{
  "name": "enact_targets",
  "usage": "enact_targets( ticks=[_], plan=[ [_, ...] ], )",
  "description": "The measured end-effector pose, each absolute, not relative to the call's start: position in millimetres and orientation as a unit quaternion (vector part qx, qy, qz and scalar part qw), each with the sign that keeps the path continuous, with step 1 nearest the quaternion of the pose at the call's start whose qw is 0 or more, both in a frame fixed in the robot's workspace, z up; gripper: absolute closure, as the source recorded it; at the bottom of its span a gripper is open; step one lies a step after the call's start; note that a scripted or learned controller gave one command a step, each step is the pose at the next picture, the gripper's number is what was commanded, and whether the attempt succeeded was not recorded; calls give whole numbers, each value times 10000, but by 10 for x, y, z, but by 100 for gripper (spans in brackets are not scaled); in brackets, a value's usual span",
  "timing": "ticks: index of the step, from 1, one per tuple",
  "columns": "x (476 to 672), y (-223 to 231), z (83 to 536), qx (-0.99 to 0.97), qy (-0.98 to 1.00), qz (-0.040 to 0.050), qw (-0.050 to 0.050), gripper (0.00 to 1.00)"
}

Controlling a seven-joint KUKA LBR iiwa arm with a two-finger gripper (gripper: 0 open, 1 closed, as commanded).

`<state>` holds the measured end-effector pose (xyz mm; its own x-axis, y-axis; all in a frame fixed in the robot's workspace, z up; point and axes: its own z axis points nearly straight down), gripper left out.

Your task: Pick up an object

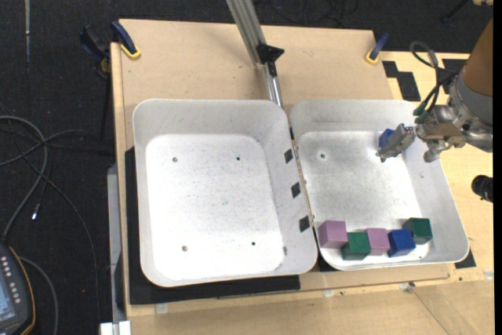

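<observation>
Blue block (pixel 387 140) noted in the right bin (pixel 439 192), high in its upper right part near the far wall, sitting at the tip of the jaws. I see the gripper (pixel 394 143) reaching in from the right edge of the tabletop (pixel 196 67), its metal fingers pointing left over the bin floor, with the blue block pressed between them as far as I can judge; I record the jaws as clenched on that block. Whether the block is lifted clear of the bin floor or still resting on it, I cannot tell from this angle. The arm (pixel 474 82) enters over the right rim of the bin, grey with its orange band showing at the frame edge. Along the near wall of the right bin I count a row of five blocks close together: a light purple block (pixel 333 232) at the left end, a dark green block (pixel 357 245) touching it, a second purple block (pixel 378 240), another blue block (pixel 401 241), and a green block (pixel 420 229) at the right end near the bin's near right corner. The left bin (pixel 157 169) sits just beside the right bin, their inner walls touching along the middle of the tabletop.
</observation>
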<state>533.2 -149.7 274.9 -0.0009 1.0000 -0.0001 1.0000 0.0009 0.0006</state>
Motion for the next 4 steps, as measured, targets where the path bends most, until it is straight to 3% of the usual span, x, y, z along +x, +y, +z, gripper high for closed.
enact_targets(
  ticks=[1,2,3,4],
  plan=[
    [5354,-2064,1276,7082,7060,-22,-25,0],
    [5998,-2227,934,7055,7087,8,20,0],
    [6563,-2237,963,7054,7088,16,34,0],
    [6543,-2243,1061,7054,7088,-2,26,100]
  ],
)
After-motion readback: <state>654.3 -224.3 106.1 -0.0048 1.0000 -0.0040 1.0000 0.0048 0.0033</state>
